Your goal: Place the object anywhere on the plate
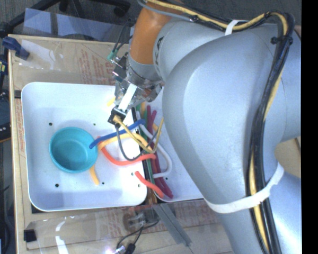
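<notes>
- I cannot tell the state of the gripper (116, 116); it hangs over the right part of the left bin (37, 189), beside a tangle of bright loops (128, 142).
- I read the teal bowl-like dish (71, 150) as the plate (smooth, glossy, round), sitting left of centre in that bin.
- Which loop is the object, I cannot tell; they look light, thin and bendy.
- I judge a pinch across a single strand safest; they may snag one another.
</notes>
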